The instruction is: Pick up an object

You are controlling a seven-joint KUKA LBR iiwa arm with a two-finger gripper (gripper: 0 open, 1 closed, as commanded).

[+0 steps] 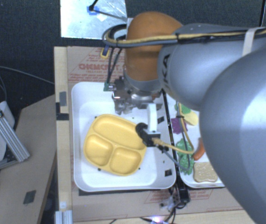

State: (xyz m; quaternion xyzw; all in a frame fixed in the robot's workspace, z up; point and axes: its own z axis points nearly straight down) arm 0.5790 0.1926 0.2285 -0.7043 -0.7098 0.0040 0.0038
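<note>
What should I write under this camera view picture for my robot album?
Robot arm over the left bin, gripper by a yellow tray; toy food in the right bin.

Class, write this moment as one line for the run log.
gripper: over far edge of yellow tray | yellow tray: lying in left bin | right bin: bread slice, other toy food

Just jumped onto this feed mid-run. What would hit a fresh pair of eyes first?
The grey arm, orange band on top, looms across the view's right, its wrist over the left bin. Below it a bright yellow divided tray covers much of that bin's floor. Toy foods, a bread slice and green leaves among them, peek out in the right bin.
</note>
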